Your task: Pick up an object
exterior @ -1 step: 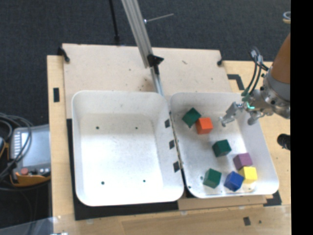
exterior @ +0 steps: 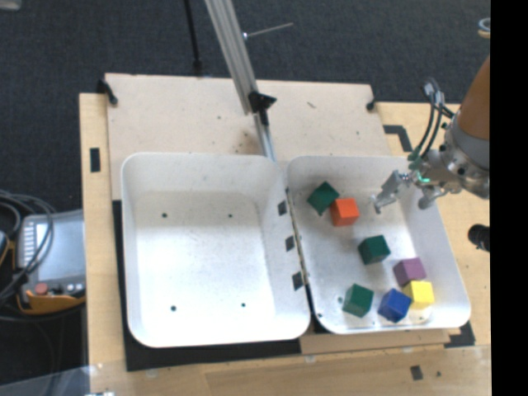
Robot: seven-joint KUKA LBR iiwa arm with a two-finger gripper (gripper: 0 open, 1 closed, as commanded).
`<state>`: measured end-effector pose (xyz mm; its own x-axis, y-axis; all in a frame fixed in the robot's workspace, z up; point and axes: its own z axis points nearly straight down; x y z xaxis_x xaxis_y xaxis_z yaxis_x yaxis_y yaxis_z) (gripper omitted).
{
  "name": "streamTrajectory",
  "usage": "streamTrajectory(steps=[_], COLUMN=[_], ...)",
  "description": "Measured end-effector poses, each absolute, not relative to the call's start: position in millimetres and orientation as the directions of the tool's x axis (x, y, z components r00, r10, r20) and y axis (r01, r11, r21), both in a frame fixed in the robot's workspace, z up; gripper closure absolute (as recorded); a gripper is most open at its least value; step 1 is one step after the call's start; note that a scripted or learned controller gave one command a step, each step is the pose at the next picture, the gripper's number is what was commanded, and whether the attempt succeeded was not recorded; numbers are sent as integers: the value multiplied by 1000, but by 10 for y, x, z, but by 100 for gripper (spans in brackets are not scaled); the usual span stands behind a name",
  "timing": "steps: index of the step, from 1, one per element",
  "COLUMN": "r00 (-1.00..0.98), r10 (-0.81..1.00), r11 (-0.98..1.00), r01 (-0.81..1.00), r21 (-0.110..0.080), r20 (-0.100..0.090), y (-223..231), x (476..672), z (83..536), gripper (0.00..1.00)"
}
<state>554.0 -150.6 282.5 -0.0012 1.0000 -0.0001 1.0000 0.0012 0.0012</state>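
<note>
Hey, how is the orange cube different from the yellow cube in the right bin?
The orange cube sits in the far part of the right bin, touching a green cube; the yellow cube sits at the near edge, packed between a blue cube and a purple cube. The orange cube lies closer to the claw than the yellow cube. Both look like small blocks of similar size.
</note>
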Motion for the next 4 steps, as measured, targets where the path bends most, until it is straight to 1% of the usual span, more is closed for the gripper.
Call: streamTrajectory(steps=[1, 2, 3, 4], r00=[2, 2, 3, 11], r10=[1000, 1000, 1000, 1000], r11=[-2, -2, -3, -11], r01=[1000, 1000, 1000, 1000], r21=[-5, -3, 1, 6], r20=[-1, -1, -4, -2], y=[-1585, -1573, -1586, -1579], x=[5522, 5431, 5385, 5399], z=[2217, 1739, 1150, 1267], gripper=[0, 0, 0, 100])
